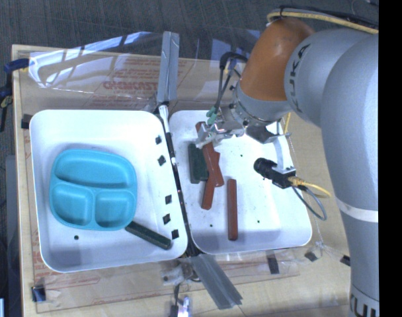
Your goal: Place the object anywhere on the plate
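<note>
Bench with two white bins: gripper (209,132) over right bin (290,226), finger state indeterminable, directly above upper end of brown stick (211,177), long axis near-vertical in view; blue plate (92,189) lies left.

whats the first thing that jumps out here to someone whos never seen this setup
The big grey arm with its orange band fills the right side, its gripper down in the right bin over brown sticks and a dark green block. In the left bin lies a bright blue divided plate.
</note>
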